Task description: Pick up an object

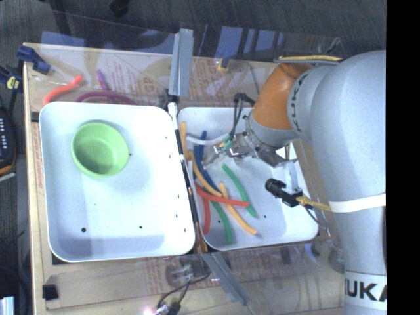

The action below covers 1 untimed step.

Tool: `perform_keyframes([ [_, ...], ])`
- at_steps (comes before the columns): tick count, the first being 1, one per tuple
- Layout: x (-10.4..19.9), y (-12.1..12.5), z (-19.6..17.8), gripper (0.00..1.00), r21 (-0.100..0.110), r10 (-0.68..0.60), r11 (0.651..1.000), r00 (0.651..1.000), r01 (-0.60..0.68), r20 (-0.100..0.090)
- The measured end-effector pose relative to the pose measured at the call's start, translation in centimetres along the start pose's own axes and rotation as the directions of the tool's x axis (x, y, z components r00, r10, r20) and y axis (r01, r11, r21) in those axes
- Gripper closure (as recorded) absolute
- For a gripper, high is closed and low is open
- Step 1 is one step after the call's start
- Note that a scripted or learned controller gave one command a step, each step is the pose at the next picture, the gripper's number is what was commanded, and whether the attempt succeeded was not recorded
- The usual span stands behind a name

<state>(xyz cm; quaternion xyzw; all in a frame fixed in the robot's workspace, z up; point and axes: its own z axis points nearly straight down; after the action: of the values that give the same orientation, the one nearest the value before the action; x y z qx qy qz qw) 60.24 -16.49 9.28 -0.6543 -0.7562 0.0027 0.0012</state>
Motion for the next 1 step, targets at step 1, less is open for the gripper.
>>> perform_keyframes([
  [1,3.17,6.19,-0.34,0.0,-0.012,-0.052,0.999,0.999,0.052,0.002],
])
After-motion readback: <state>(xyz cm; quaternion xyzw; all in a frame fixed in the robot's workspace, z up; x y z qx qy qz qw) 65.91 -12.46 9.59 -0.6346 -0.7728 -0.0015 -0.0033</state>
